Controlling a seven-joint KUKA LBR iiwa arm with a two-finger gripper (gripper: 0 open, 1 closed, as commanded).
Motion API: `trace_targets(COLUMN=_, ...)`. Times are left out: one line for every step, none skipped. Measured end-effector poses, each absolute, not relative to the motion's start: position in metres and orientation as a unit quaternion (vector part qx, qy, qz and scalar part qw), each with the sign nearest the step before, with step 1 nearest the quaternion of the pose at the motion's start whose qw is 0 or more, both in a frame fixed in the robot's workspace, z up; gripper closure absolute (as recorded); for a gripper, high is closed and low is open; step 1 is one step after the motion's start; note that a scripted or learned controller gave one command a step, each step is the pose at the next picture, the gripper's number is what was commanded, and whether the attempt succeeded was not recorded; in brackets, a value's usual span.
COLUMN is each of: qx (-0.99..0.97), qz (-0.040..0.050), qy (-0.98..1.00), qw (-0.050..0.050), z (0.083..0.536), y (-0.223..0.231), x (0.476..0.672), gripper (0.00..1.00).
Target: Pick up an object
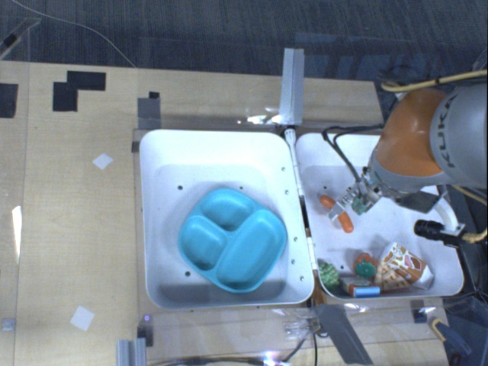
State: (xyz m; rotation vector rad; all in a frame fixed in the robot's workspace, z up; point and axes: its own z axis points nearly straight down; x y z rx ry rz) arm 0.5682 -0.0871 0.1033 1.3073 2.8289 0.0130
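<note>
My gripper (353, 202) hangs low over the left half of the right bin (396, 147), below the arm's orange band (408, 139). Two small orange pieces lie right beside it: one (327, 201) just to its left, the other (345, 222) just below it. Whether either one touches the gripper I cannot tell. Along the bin's front edge lie a green item (329, 273), a red and teal item (364, 265), a patterned pizza-slice-shaped piece (400, 267) and a small blue stick (367, 290).
The left bin (160, 204) holds a blue divided plate (232, 239). A metal post (292, 86) stands behind the wall between the two bins. Black cables (339, 155) run from the arm across the back of the right bin.
</note>
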Motion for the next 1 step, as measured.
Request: trace_targets(qx=0.470, qz=0.0019, qy=0.883, qw=0.004, z=0.1869, y=-0.0164, x=0.6304, gripper=1.00)
